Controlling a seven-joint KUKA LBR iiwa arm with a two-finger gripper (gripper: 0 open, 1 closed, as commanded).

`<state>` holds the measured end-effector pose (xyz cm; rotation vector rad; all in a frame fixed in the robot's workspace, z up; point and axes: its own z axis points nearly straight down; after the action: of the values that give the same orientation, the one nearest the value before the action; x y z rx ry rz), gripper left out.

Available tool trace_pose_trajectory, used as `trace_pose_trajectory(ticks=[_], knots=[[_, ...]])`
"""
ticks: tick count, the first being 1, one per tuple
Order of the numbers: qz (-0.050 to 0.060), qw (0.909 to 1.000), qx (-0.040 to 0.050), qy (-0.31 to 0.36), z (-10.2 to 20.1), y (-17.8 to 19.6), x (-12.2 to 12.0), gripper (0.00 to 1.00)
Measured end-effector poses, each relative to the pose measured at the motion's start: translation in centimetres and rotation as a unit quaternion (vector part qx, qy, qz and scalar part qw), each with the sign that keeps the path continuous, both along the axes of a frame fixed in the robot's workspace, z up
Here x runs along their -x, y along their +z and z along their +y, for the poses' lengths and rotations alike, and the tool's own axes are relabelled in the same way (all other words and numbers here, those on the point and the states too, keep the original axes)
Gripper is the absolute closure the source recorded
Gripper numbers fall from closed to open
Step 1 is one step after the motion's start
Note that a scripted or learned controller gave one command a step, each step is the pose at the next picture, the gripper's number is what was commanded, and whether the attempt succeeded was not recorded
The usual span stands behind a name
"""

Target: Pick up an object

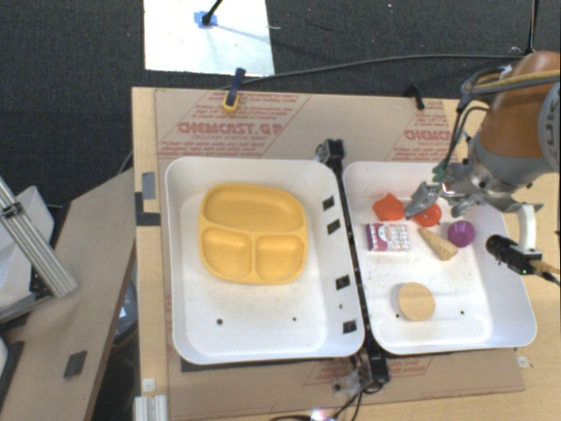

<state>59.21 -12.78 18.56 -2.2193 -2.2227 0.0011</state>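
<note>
Gripper (pixel 427 202): sat low over the right bin (pixel 504 327), at its far side, with the grey arm (pixel 517 121) reaching in from the right. The fingers were seen as a small grey form angled down and to the left; whether they were spread or pressed together could not be told, and nothing was seen pinched between them.

Contact: the tip lay over a red piece (pixel 429 217) and just beside an orange piece (pixel 388 207). Touch with either could not be confirmed.

Right bin, other contents: a small printed carton (pixel 387 237) near the divider; a purple ball (pixel 461 231); a tan wedge (pixel 440 244) touching or nearly touching the ball; a round tan disc (pixel 415 302) nearer the front, well apart from the cluster.

Left bin (pixel 188 323): one yellow divided plate (pixel 253 232), lying flat.

Step in hand, as judged: the approach or descent onto a chosen thing, most likely the red piece, with the grasp not yet shown as made.

Next move, as judged: the fingers would need to settle on either side of the red piece and close on it alone, without catching the orange piece or the wedge nearby, then lift straight up. The pieces sat crowded, so a nudge or a miss seemed a fair risk.
</note>
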Motion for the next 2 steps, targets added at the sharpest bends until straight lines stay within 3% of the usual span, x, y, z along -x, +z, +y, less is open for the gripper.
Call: trace_pose_trajectory(ticks=[2], knots=[[-0.002,1.0000,-0.0018,0.000,0.3,-9.8,0.7,0.00]])
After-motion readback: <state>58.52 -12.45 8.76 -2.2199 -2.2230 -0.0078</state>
